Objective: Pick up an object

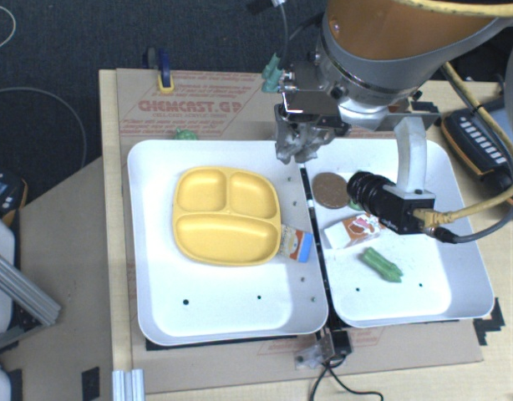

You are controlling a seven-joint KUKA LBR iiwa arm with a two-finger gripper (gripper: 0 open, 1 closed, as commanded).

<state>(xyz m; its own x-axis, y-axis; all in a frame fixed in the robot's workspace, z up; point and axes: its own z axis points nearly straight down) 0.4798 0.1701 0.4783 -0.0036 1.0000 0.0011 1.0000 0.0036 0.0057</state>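
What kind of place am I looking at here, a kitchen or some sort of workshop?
Most likely a robotics lab bench, not a kitchen. A grey and orange robot arm hangs over two white bins that hold odd test items, like a yellow divided plate and a green toy, with loose cables lying on dark carpet around.

Single fixed cam above bench, angled down. Both bins [240, 324] framed; far edge up top. Arm [407, 23] enters right.
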